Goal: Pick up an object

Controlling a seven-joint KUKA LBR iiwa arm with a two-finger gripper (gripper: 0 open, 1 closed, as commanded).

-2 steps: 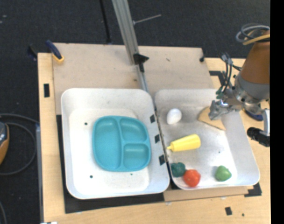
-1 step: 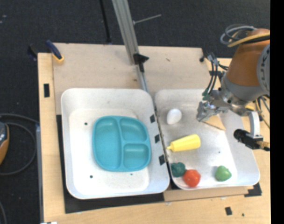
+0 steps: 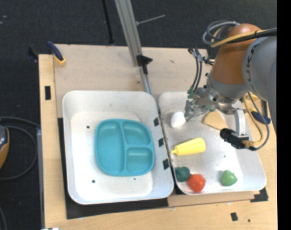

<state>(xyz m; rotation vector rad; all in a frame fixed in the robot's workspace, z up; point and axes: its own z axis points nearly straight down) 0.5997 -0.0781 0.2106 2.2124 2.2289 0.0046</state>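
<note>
— What lies on your desk (image 3: 102, 71), starting from the left?

— The left bin (image 3: 78, 104) holds a teal divided plate (image 3: 124, 146), flat on the bin floor and roughly centred. A slanted metal rail (image 3: 128, 25) rises from the desk behind it, near the seam where the two bins meet.

— And the right bin (image 3: 253, 169)?

— Near its upper left corner sits a small white ball (image 3: 177, 119). Below that, a yellow bottle (image 3: 188, 147) lies on its side, tilted slightly. Along the front edge come a dark green piece (image 3: 182, 173), touching a red tomato-like piece (image 3: 196, 182), and further right, apart from them, a green rounded piece (image 3: 228, 178).

— Where is your end effector?

— My end effector (image 3: 194, 108) hangs low over the upper part of the right bin, my grey arm with its orange band (image 3: 234, 51) reaching in from the right. The white ball lies just to its left and a little lower, very near, though I cannot tell whether they touch. The yellow bottle is below it, clearly apart.

— Open or closed?

— I cannot tell; the tip is too small and cluttered by cables (image 3: 198, 75) to read. I see nothing between its tips.
</note>
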